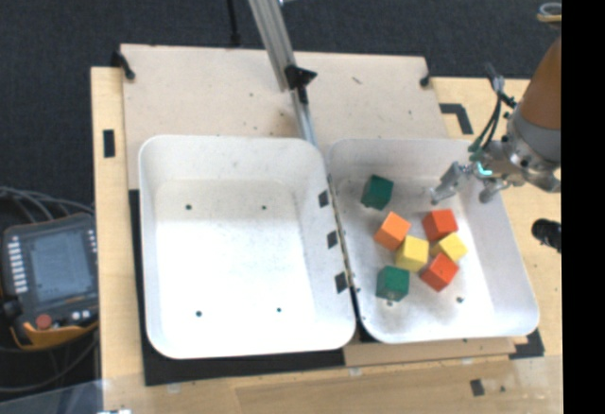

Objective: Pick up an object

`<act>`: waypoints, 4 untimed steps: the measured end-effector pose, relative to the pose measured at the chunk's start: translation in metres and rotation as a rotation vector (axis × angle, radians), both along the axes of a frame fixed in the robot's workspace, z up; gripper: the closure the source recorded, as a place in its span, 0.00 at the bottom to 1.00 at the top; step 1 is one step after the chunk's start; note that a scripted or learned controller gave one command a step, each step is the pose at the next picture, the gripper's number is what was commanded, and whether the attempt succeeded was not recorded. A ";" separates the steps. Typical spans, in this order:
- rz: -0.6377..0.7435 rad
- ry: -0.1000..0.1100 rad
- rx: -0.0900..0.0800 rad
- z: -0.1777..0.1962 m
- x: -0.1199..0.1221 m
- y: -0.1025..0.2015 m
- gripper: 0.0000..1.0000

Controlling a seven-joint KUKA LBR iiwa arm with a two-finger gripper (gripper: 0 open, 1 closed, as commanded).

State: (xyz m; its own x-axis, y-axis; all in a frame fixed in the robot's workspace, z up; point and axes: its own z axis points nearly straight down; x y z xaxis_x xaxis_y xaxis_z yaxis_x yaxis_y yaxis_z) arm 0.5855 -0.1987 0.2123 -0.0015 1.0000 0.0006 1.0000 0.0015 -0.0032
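The right bin [506,294] holds several coloured blocks. A green block [377,192] lies apart at the upper left. Below it cluster an orange block [392,231], a red block [440,224], two yellow blocks [412,253] [454,247], an orange-red block [439,271] and a second green block [392,283]. My gripper [468,187] hangs over the bin's upper right part, just above the red block. It is open, its fingers spread, and nothing sits between them.
The left bin [236,242] lies beside the right one, sharing a middle rim [338,242]. An aluminium post [269,20] rises from the bench behind the bins. A teach pendant [49,270] sits off the bench at far left.
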 end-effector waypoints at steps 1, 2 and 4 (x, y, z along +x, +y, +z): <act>0.002 -0.004 -0.002 0.002 0.001 0.000 0.00; -0.002 0.001 -0.001 -0.052 -0.009 0.003 0.00; -0.004 -0.004 -0.003 -0.115 -0.008 0.001 0.00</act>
State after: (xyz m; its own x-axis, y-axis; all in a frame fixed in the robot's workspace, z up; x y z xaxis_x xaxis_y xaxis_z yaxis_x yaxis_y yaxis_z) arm 0.5773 -0.1981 0.0972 0.0028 1.0000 -0.0026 1.0000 -0.0028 0.0013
